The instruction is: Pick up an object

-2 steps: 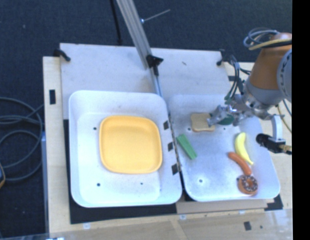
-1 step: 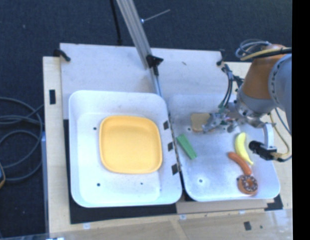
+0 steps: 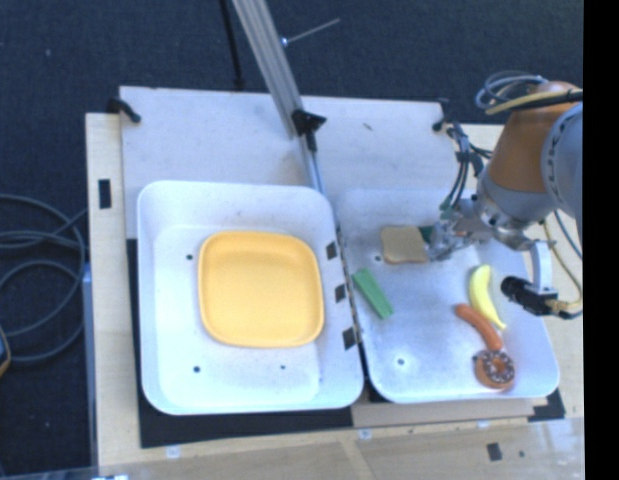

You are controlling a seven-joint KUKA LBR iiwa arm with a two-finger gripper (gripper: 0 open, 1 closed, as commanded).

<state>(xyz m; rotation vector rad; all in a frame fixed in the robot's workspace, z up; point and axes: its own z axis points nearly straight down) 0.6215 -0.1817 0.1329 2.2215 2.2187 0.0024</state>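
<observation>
2 white bins side by side on the table [image 3: 209, 108]. In the left bin [image 3: 169, 208], 1 yellow plate [image 3: 260, 288]. In the right bin [image 3: 429, 338], 5 small things: a tan block [image 3: 401, 245], a green block [image 3: 372, 294], a banana [image 3: 484, 294], an orange sausage [image 3: 479, 324] and a brown donut [image 3: 494, 368].

Arm [image 3: 529, 168] reaching in from the right, with the jaws low over the right bin, just beside the right end of the tan block. Too small and dark to tell if the jaws are wide or narrow.

Most likely going for the tan block. Could close at its edge, not over its middle, and grab nothing. Could also bump it and slide it away. Looks flat and low, so easy to slip off.
</observation>
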